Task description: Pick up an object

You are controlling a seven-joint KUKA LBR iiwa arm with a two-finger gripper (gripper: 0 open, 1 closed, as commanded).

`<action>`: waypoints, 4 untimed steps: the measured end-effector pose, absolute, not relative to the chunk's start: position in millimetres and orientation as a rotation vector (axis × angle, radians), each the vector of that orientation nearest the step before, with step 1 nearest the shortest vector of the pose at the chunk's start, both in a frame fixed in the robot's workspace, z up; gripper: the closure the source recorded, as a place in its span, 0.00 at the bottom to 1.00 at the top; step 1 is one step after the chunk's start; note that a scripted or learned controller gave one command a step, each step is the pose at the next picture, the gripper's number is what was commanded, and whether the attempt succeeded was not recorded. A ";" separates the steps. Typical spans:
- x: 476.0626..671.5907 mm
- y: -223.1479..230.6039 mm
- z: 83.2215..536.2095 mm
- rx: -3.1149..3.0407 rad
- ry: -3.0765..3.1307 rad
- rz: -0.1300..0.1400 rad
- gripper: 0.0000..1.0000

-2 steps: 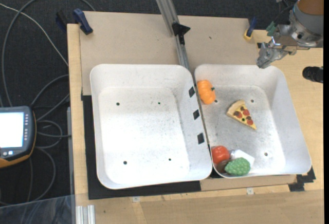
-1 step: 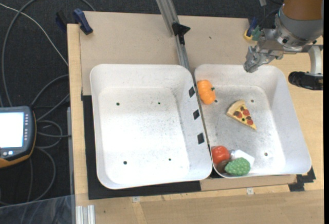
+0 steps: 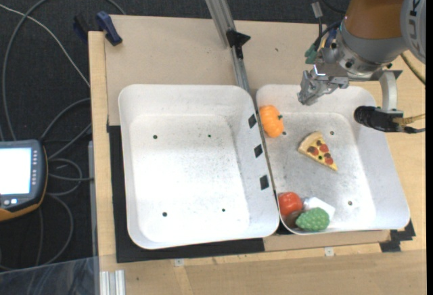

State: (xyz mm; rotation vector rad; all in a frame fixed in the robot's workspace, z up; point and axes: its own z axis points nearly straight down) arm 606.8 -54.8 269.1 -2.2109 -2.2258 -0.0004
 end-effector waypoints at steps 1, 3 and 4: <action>601.1 0.9 255.5 -2.210 -2.226 0.000 1.00; 567.5 97.8 248.8 -2.210 -2.225 0.002 1.00; 568.8 94.2 249.0 -2.219 -2.220 0.001 0.00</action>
